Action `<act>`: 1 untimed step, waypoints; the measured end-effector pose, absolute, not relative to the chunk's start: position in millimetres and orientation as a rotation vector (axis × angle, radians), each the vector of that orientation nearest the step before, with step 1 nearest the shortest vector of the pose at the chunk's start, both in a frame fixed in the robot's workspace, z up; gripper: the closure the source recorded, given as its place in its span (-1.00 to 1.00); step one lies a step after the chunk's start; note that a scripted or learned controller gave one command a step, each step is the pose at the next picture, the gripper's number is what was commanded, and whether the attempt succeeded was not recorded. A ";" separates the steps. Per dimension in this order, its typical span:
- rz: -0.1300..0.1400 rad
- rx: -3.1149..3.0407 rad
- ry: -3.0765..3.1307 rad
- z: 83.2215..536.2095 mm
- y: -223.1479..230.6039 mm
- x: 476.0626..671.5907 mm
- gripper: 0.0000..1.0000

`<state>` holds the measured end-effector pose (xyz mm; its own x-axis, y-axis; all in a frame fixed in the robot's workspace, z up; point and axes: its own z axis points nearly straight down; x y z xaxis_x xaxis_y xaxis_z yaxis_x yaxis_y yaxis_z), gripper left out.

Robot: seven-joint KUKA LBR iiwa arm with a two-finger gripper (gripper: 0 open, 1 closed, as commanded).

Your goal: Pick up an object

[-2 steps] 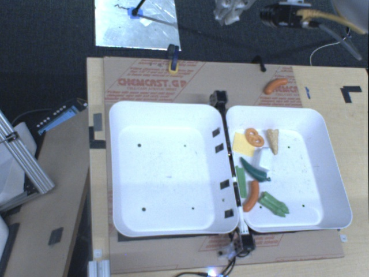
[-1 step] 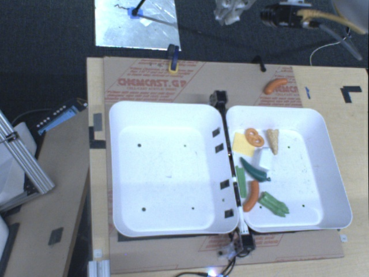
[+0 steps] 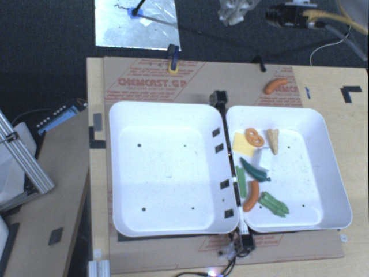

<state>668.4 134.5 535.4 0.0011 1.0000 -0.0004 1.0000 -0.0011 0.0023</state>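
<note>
White right bin (image 3: 328, 154) holds toy food — pretzel (image 3: 254, 137), sausage (image 3: 251, 196), green pepper (image 3: 254, 170). At twelve o'clock, the tool (image 3: 239, 7) — grip state unclear.

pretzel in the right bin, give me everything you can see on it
The pretzel is a small orange-brown twisted loop with pale gaps showing through its holes; it looks like a toy food piece. It lies flat in the right bin, toward the far left part of the floor. Its lower left edge overlaps or touches the yellow square slice. The tan cone-shaped piece sits just to its right, apparently apart from it.
</note>
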 end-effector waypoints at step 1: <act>0.002 2.221 2.220 535.2 124.1 668.5 1.00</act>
